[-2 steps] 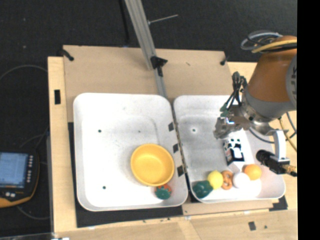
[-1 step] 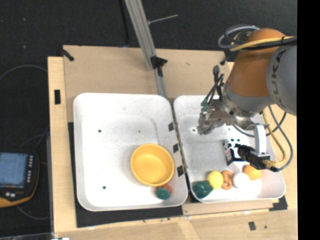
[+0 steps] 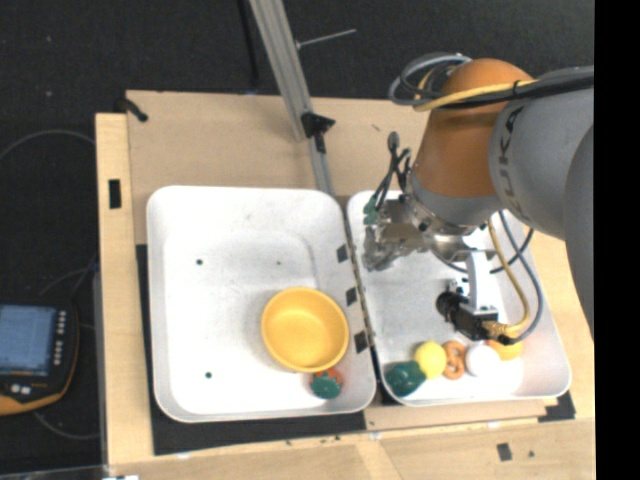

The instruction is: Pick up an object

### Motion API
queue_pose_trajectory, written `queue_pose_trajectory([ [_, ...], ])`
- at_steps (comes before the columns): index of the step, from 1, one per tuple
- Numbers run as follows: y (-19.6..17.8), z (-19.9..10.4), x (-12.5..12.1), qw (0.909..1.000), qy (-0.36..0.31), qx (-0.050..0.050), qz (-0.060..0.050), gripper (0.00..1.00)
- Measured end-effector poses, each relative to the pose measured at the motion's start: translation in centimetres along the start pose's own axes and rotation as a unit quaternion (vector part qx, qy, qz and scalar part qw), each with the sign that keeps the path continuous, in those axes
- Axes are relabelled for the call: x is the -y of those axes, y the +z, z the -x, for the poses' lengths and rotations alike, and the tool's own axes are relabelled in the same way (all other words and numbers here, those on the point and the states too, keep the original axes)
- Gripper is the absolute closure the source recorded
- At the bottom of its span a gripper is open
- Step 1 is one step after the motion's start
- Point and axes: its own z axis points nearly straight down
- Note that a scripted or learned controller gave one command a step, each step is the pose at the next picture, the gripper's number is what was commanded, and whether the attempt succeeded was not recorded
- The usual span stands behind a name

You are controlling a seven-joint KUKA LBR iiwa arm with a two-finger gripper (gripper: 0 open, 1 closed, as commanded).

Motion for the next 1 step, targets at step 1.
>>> queue_pose_trajectory([
  [1, -0.95, -5.33, -0.04, 1.0, -0.001, -0.001, 0.001, 1.0],
])
